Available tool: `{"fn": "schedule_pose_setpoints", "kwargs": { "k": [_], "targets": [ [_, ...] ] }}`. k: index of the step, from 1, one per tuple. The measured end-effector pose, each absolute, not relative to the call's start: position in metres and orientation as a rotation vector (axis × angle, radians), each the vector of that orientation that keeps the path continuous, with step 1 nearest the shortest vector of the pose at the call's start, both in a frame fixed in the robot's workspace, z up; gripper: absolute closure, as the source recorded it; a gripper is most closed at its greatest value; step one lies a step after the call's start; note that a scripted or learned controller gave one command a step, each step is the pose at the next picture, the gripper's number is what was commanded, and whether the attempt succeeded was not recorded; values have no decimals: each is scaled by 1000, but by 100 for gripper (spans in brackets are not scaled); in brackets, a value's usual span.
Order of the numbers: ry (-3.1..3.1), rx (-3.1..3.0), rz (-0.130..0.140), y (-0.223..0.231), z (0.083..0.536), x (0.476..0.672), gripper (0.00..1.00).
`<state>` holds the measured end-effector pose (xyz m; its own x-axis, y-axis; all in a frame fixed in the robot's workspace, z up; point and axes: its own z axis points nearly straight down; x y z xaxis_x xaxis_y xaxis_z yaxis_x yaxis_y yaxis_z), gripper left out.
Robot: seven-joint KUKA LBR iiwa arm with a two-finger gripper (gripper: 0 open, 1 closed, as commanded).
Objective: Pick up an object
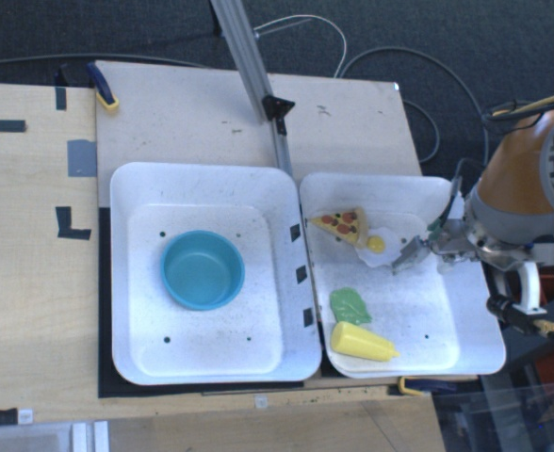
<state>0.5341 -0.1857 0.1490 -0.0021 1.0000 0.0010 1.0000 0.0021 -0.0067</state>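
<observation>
My gripper (411,255) sat low in the right bin (473,347), grip state unclear. Nearest target, the pizza slice (344,224), lay beside it: light, stiff, flat. I'd pinch across its edges.

The arm (517,191) is a rounded grey body with a broad orange band above the wrist (a thin yellowish cable arcs over its top). Its gripper (411,254) is slim, dark grey metal.
</observation>
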Motion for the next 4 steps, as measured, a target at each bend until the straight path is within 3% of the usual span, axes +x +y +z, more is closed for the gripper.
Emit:
{"fn": "schedule_pose_setpoints", "kwargs": {
  "k": [1, 2, 4],
  "targets": [
    [-2218, -2215, 7, -184, 95, 532, 0],
    [-2222, -2216, 3, -184, 108, 534, 100],
    [-2227, -2222, -3, -186, 224, 535, 100]
  ]
}}
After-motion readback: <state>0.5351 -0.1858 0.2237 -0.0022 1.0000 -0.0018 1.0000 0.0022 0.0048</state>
